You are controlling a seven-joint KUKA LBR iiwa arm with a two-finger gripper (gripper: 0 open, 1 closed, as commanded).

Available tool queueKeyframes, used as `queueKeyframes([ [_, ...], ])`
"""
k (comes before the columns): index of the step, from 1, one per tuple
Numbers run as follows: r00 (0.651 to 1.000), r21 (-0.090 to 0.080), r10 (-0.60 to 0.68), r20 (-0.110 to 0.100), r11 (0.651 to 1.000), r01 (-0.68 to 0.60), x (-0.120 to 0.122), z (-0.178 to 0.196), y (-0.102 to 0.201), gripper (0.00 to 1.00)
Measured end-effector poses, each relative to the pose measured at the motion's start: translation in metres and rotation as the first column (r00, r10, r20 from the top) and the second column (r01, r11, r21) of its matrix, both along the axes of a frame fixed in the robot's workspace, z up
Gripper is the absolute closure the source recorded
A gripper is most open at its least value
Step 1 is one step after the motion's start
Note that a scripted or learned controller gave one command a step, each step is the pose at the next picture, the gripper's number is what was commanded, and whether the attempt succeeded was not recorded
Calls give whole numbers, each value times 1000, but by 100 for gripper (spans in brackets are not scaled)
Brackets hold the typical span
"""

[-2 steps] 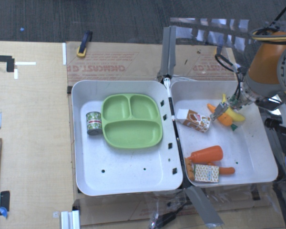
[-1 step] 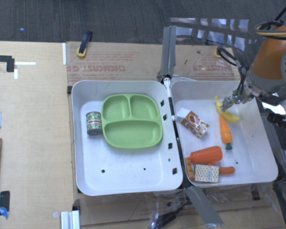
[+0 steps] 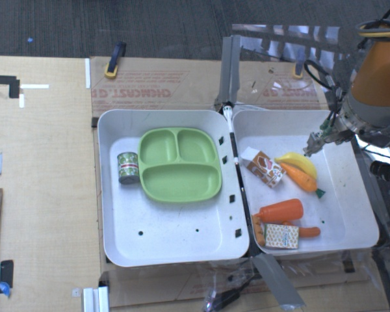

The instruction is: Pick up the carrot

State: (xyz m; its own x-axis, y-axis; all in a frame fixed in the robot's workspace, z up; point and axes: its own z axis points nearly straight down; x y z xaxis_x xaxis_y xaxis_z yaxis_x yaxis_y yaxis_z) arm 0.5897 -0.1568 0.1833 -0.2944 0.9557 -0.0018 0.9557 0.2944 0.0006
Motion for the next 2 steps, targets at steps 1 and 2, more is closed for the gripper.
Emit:
queueKeyframes([
  [1, 1000, 1, -1, -1, 1000, 1, 0, -1, 0, 0],
  [2, 981, 2, 193, 0, 981, -193, -26, -91, -65, 0],
])
